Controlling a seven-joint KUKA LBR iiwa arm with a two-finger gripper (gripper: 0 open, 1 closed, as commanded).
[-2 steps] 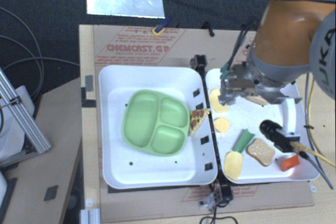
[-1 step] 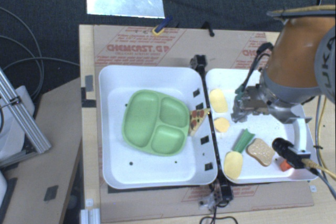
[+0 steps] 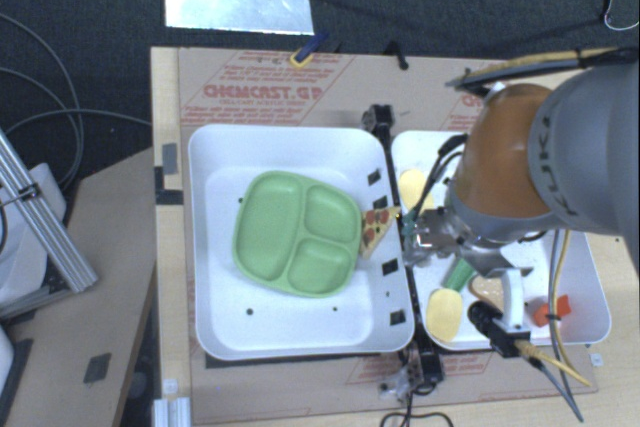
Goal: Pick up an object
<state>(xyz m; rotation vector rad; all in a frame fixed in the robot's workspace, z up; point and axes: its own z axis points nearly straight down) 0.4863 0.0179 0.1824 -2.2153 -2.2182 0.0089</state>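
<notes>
Object: pale yellow rounded plastic toy [image 3: 444,312], lying in the right white bin [image 3: 596,307] near its front-left corner; you should judge it light, stiff and slippery. Take it across its narrow width.
Left bin: green three-compartment plastic tray [image 3: 297,233].
Arm: grey-and-orange wrist [image 3: 505,165] bent low over the right bin.
Gripper: hidden; grip state cannot be determined.

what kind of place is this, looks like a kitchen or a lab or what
Most likely a robotics lab bench, not a kitchen: a grey and orange arm reaches over two white bins, the green divided tray and food look like toys, and loose cables run about.
</notes>
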